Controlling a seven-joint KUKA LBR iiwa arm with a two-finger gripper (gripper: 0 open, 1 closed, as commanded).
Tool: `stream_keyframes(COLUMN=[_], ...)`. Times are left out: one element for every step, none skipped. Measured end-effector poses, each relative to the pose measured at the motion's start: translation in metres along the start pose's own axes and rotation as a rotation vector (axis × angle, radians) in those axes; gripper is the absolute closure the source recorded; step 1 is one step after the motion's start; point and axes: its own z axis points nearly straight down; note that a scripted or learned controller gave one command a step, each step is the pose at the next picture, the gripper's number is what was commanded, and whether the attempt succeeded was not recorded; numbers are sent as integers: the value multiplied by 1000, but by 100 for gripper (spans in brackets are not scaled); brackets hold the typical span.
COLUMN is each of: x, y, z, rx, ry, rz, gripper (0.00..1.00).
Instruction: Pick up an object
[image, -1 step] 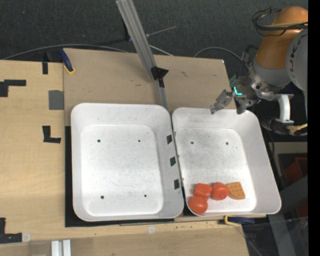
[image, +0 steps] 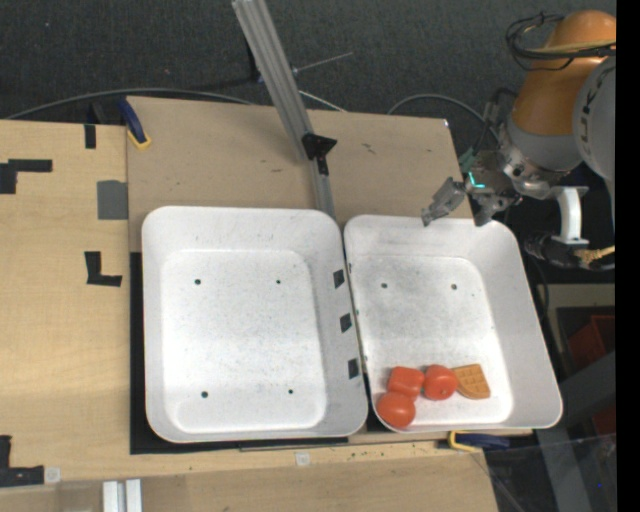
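The arm (image: 560, 90) reaches in from the right, its gripper (image: 462, 205) hanging over the far rim of the right bin (image: 520, 300). The jaws stand spread apart with nothing between them. In the near end of that bin lie three red tomato-like pieces: two side by side (image: 405, 380) (image: 439, 383) and a third (image: 396, 408) just in front, close to the bin's left wall. A tan cracker-like square (image: 472, 381) touches the right-hand red piece. All four sit well apart from the gripper. The left bin (image: 160, 300) sits beside the right one on the wooden bench (image: 60, 300).
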Motion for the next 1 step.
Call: stream_keyframes(x=[-4], y=[-6], z=[62], rx=[5], ry=[0], rz=[1], gripper=[0])
